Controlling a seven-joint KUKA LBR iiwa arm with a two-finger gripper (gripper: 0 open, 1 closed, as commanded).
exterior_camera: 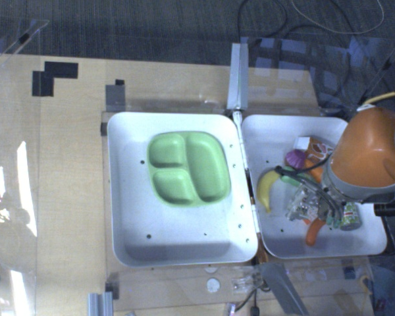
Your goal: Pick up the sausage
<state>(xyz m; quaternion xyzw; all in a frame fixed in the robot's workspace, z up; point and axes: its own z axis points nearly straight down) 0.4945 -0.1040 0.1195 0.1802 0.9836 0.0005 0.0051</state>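
Note:
The sausage (313, 232), a small orange-red piece, lies near the front of the right bin (276, 242). My gripper (307, 205) hangs low over the bin's middle, just behind and above the sausage, amid a tangle of metal parts and cables. The grey wrist with its orange band (368, 150) covers the bin's right side. Nothing is visibly lifted off the bin floor.
A yellow banana (267, 190) lies left of the gripper. A purple item (295, 158) and a brown-orange item (316, 151) sit behind it. A green can-like object (349, 217) rests at the right. The left bin (128, 236) holds a green divided plate (187, 168).

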